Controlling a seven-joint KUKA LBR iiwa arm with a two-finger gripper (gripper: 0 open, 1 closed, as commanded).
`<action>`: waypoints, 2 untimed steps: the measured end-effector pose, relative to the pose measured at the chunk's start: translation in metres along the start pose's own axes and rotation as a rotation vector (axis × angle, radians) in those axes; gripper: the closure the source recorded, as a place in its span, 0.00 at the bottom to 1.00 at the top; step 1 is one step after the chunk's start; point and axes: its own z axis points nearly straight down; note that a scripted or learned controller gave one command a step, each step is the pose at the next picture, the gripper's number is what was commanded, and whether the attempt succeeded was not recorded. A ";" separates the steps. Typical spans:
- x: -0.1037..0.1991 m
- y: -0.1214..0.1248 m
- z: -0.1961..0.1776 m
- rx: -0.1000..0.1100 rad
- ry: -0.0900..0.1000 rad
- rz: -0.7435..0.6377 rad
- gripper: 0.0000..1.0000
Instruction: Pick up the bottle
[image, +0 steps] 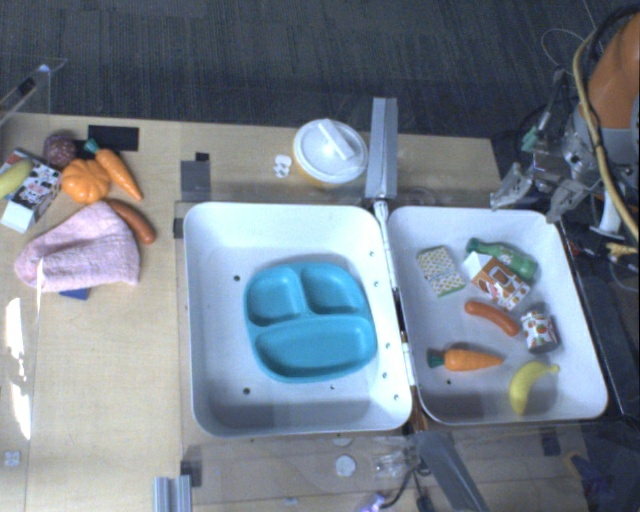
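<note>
We see the green bottle (507, 259) near the right bin's (578, 330) far edge; the gripper (535, 180) (apparently open, empty) hovers beyond it.

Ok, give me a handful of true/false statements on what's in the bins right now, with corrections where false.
1. The green bottle lies in the right bin. True.
2. The blue divided tray sits in the right bin. False: it sits in the left bin.
3. The gripper is down in the right bin, touching the bottle. False: it is at the bin's far right corner, apart from the bottle.
4. A banana lies near the right bin's near edge, beside a carrot. True.
5. The pink cloth is inside the left bin. False: it lies on the bench, left of both bins.
</note>
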 end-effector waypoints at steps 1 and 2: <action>-0.029 -0.013 -0.008 0.001 0.000 -0.245 0.00; -0.031 0.008 0.117 -0.007 0.001 -0.255 0.00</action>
